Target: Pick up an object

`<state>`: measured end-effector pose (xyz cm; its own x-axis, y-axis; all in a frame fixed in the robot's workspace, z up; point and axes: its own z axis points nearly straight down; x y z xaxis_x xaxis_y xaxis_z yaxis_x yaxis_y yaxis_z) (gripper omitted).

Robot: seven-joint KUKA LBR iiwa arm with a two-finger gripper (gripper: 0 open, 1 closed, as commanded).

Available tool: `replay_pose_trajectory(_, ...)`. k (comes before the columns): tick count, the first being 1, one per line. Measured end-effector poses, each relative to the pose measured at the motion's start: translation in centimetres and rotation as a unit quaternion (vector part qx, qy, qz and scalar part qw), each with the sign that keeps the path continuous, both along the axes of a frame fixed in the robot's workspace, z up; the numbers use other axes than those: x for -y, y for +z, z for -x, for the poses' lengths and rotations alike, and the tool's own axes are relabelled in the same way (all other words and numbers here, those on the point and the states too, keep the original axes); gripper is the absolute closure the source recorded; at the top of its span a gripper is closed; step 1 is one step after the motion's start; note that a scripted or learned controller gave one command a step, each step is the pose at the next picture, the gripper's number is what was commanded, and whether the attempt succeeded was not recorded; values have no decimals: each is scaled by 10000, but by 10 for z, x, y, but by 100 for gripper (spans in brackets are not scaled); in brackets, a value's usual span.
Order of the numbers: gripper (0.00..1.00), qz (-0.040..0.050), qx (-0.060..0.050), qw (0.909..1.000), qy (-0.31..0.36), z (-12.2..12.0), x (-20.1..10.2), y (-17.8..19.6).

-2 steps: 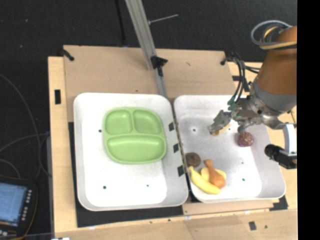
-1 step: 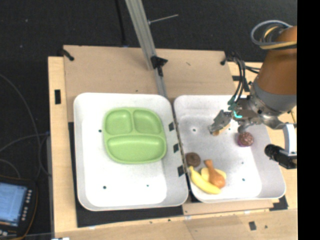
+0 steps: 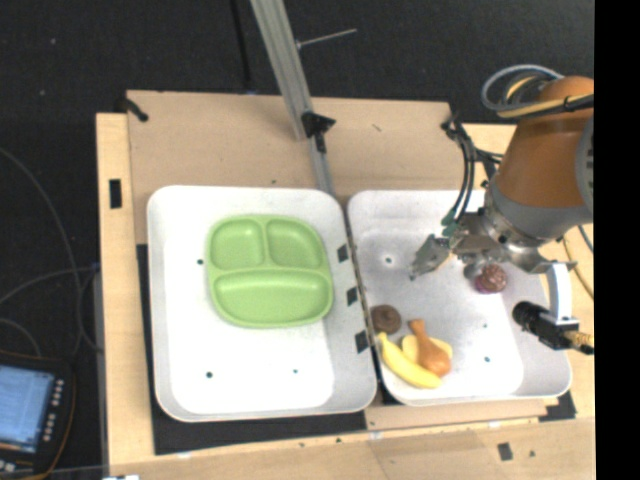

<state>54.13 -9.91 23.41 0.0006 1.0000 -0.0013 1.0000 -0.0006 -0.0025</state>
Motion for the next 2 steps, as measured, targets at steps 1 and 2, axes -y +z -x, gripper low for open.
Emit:
replay_pose_trajectory(1,0,-1,-6,10000,-3,-9,4,-49)
replay_pose_trajectory(2,0,0,-8,10000,-5,-9,16,-100)
